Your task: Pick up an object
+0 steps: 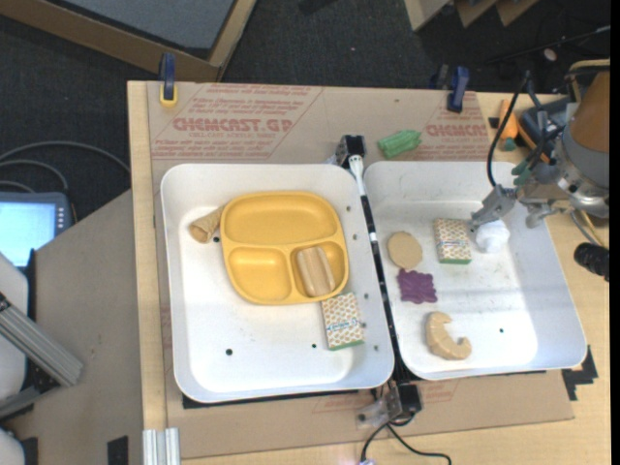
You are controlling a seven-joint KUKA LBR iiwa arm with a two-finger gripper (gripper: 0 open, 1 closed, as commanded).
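Two bins (184, 289) on bench | pincer (509, 208) over right bin, spread wide | white object (491, 236) below, beside small carton (451, 240)

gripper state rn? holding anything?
Gripper: low over the right bin, beside the small patterned carton; open or closed cannot be told, and no visible hold.

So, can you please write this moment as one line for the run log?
arm: over right white bin | end effector: beside small patterned carton | white lump at its tip | lift: not yet
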